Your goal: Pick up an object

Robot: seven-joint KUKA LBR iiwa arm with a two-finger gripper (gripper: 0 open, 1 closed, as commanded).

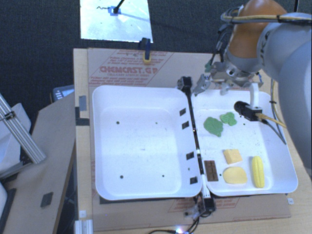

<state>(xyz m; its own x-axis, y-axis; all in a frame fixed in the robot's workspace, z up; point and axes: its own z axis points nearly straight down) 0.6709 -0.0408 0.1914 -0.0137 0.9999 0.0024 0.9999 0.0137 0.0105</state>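
Camera view: two white bins are seen side by side on the bench (83,130). The left bin (141,140) offers open floor. In the right bin (278,145), two green pieces (213,126) (227,118) lie mid-floor, while a brown block (211,170), two yellow pieces (232,156) (235,175) and a yellow corn cob (257,171) are grouped near the front edge. The claw (222,84) is held above the far rim; whether it is wide or narrow cannot be told.

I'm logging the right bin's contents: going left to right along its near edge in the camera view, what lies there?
Brown block → yellow rounded piece → corn cob.
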